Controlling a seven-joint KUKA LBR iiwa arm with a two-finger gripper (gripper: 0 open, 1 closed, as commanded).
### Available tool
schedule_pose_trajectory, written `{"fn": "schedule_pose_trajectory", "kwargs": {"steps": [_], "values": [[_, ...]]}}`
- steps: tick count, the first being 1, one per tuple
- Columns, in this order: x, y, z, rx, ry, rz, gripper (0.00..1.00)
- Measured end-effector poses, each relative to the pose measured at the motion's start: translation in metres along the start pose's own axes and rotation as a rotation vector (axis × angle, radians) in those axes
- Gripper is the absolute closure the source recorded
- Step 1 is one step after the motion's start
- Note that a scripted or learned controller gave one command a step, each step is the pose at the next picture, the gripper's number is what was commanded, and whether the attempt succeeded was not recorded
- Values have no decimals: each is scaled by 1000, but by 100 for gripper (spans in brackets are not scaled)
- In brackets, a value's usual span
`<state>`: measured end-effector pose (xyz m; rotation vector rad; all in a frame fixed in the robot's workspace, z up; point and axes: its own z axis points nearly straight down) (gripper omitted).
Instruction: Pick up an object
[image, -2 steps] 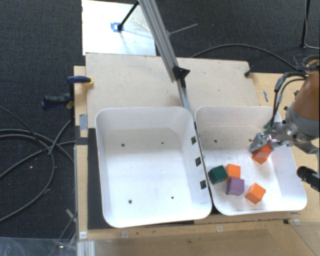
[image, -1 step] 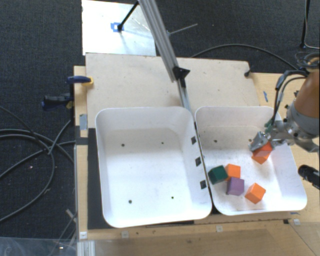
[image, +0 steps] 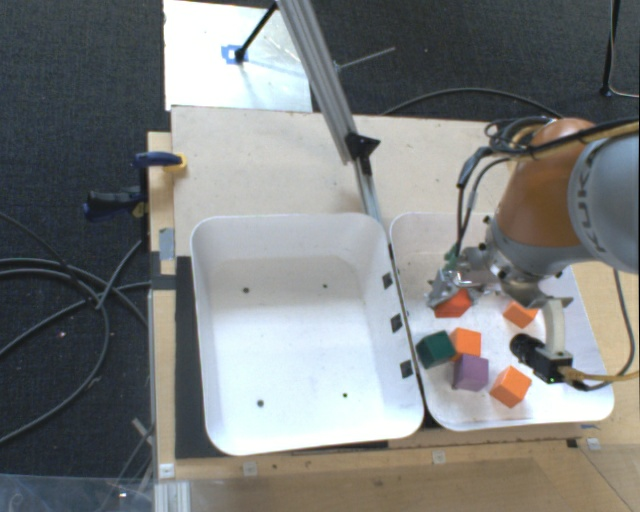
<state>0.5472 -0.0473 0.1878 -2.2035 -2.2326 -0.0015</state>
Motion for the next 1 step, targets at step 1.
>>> {"fn": "schedule_pose_trajectory", "kwargs": {"steps": [1], "values": [[74,-20,-8,-2,1,-1,100]]}}
